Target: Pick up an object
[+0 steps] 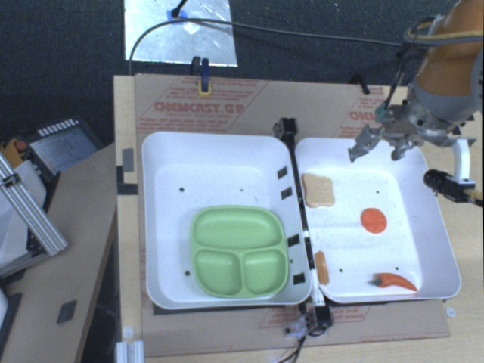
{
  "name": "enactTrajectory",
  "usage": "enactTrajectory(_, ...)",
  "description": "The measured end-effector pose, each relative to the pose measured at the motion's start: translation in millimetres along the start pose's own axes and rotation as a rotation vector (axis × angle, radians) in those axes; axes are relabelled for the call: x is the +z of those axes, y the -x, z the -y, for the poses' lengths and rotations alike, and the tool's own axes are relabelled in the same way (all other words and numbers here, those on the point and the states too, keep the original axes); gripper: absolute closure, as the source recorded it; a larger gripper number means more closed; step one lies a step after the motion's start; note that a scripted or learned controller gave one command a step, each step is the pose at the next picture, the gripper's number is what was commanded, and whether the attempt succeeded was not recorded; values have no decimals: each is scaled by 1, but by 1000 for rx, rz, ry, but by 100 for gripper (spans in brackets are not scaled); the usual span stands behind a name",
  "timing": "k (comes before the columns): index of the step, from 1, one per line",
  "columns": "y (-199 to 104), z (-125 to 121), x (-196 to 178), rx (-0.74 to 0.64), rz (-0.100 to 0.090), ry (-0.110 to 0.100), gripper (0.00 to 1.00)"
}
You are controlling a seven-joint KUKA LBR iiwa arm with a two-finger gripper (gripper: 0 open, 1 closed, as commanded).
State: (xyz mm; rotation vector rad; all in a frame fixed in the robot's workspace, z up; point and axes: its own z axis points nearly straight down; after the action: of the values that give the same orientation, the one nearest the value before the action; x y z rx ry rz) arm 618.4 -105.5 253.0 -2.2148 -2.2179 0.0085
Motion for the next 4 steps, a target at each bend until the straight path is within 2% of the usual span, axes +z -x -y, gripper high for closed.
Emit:
enactTrajectory(1, 0, -2, -6, -2, 1, 10, 0)
enactTrajectory(2, -2, -6, 36, -1, 2, 8, 0)
enactTrajectory(4, 7, -9, 157, 0, 1, 5, 0)
